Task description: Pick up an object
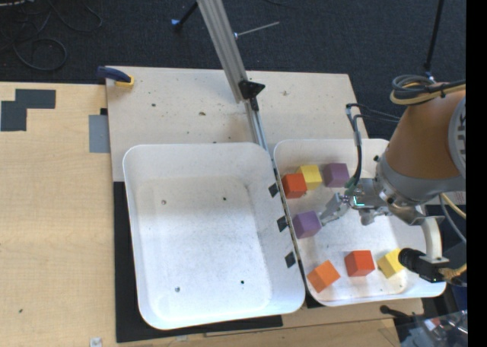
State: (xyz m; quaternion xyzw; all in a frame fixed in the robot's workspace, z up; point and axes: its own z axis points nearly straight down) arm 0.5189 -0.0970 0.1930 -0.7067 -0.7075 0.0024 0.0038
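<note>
gripper beside purple cube, jaw state unclear to you; likely light, rigid: grip opposite flat faces.

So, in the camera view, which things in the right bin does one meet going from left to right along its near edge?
Orange block → red block → yellow block.

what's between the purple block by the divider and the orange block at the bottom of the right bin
Nothing: in the camera view, bare white bin floor separates the purple block from the orange block.
</note>
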